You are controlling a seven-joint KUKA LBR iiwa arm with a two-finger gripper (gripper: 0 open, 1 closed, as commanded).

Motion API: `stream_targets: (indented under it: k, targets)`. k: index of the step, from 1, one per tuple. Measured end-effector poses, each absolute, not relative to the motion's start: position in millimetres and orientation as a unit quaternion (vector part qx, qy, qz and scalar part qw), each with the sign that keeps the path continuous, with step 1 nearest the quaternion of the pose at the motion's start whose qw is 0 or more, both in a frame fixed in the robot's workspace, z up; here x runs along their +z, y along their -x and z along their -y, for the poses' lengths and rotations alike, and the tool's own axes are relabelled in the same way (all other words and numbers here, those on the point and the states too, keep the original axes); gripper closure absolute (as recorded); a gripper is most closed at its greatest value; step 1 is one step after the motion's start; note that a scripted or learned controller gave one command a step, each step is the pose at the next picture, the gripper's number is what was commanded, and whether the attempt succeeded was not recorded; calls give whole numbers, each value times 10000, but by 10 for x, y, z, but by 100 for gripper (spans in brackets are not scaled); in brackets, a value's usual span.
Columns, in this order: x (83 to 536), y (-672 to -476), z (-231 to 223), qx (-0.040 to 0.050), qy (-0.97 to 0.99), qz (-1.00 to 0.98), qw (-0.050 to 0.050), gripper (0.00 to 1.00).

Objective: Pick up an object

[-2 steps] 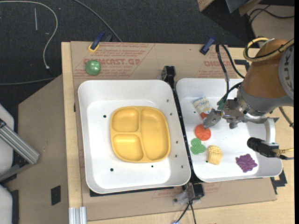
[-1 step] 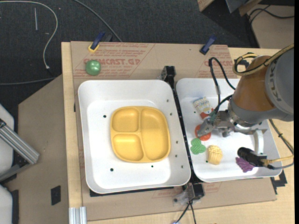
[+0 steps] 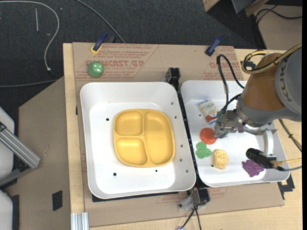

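A: Which one would you go for?

B: The red toy [image 3: 207, 136]. It lies in the right bin [image 3: 234, 175], toward its left side, and the gripper [image 3: 219, 129] sits just beside it, up and to the right.

A: How will it handle?

B: My guess is light, moulded plastic or rubber. It is small and rounded, so it could roll or squirt out under a squeeze. I would take it across its widest part, from above.

A: Does the gripper have it already?

B: I cannot tell whether the gripper is open or closed, because the arm's wrist [image 3: 259, 97] covers that part. The toy looks to be lying on the bin floor.

A: Anything crowding it?

B: A green toy [image 3: 203, 151] is just below it, nearly touching. A knobbly yellow toy [image 3: 220, 158] is near that, a small packet [image 3: 207, 107] lies above, and a purple toy [image 3: 251, 167] is well apart at the lower right.

A: And the other side?

B: The left bin [image 3: 96, 104] holds a yellow divided plate [image 3: 144, 138]. A green ball [image 3: 96, 69] sits outside on the board.
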State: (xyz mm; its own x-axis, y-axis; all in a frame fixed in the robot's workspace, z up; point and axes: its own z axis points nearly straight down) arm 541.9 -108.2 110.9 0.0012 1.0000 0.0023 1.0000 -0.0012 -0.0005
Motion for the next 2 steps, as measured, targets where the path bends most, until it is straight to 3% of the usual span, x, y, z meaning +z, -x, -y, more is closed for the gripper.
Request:
stream_targets:
  k: [2]
  targets:
    - [2033, -5553, 1169, -19, 7068, 7074, -27, 100]
